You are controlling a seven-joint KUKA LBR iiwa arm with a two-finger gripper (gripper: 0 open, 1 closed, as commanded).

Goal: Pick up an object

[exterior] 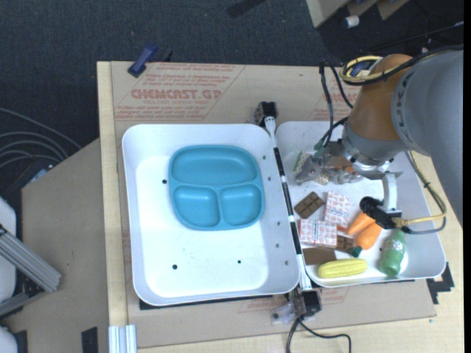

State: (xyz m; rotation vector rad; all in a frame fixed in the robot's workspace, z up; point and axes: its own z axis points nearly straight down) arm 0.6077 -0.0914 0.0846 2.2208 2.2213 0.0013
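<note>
The right bin holds several small items. Among them are a brown bar, two red-and-white checkered packets, an orange carrot-like piece, a green bottle, a yellow corn cob and a second brown bar. My gripper is low over the back left part of this bin, just behind the brown bar, and the grey and orange wrist hides its top. Something crumpled and greyish sits at its tip; whether it is held is unclear.
The left bin carries a blue three-compartment plate. A black clip sits at the back of the rim between the bins. A blue object lies on the cardboard behind. Cables trail across the right bin.
</note>
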